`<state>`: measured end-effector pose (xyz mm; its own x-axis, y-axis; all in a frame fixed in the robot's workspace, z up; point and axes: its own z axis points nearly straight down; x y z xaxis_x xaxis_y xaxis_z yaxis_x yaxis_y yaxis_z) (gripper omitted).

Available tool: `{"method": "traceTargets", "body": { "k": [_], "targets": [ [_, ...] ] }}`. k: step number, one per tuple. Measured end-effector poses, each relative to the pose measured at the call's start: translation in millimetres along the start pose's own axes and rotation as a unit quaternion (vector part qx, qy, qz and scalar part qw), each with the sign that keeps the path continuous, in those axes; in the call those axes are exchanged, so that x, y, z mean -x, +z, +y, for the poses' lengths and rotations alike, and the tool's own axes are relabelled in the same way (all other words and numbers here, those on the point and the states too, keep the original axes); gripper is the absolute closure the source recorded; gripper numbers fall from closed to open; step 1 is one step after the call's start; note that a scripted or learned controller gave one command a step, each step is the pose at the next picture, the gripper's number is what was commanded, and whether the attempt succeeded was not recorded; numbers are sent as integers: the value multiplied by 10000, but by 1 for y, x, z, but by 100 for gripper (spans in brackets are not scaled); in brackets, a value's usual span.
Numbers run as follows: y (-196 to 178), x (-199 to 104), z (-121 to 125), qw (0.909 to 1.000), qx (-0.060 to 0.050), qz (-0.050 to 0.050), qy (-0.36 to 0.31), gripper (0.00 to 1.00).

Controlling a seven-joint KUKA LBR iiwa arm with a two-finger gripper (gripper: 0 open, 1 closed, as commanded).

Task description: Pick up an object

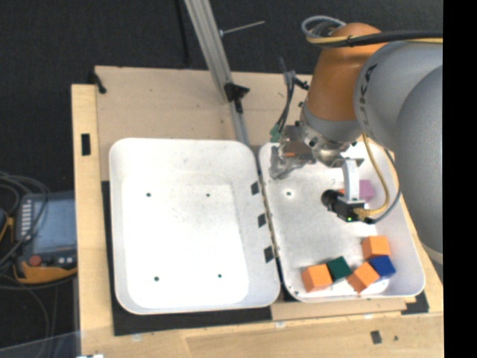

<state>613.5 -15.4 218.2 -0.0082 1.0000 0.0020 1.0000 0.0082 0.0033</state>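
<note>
Grey metal of the pincer (287, 159) is seen at the far left corner of the right bin (298, 207); its opening cannot be told. Nothing is seen held. Nearest cubes, orange cube (317, 277) and green cube (339, 268), lie toward the near side, slightly right.

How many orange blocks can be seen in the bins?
3, all in the right bin: one at its near edge, one beside the blue block, one behind that. The arm may hide others.

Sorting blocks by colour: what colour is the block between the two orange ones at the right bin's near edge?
Dark green block, seen in the camera view.
</note>
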Motion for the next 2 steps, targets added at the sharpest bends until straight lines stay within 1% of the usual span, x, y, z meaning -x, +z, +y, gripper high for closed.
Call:
{"method": "traceTargets", "body": {
  "k": [2],
  "targets": [
    [-26, -98, 35, 10000, -4, 2, 0, 100]
  ]
}}
